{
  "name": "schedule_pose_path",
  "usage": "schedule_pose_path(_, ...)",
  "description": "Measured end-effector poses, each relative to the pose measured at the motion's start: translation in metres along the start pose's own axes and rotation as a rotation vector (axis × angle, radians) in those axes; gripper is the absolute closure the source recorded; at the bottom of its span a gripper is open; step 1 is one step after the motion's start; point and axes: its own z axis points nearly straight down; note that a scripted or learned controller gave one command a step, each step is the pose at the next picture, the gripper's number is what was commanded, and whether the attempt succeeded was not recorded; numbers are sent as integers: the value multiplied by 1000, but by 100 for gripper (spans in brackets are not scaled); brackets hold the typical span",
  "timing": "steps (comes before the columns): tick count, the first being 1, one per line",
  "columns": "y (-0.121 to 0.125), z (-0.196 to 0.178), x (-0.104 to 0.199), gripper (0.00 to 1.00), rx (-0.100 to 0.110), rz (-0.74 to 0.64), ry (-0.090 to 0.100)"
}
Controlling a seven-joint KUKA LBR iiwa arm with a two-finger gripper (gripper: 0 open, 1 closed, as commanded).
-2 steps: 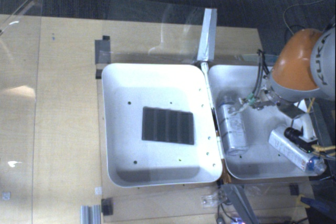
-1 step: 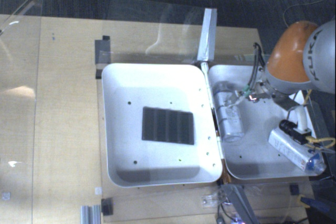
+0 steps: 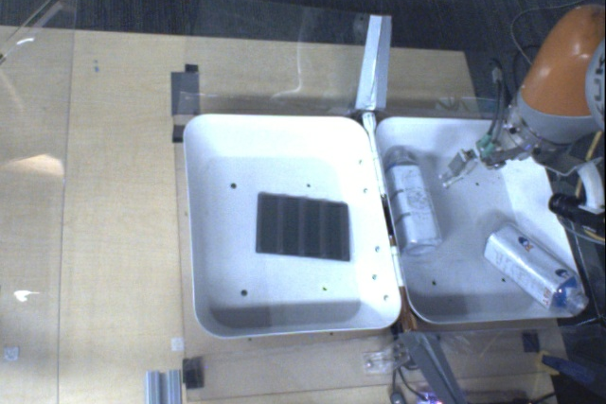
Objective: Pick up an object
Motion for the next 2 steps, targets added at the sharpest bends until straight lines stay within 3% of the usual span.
schedule_pose_path(1,-33,74,-8,0,-2,-218,-1)
schedule_pose_path(2,-1,70,21,0,1,-275,-31)
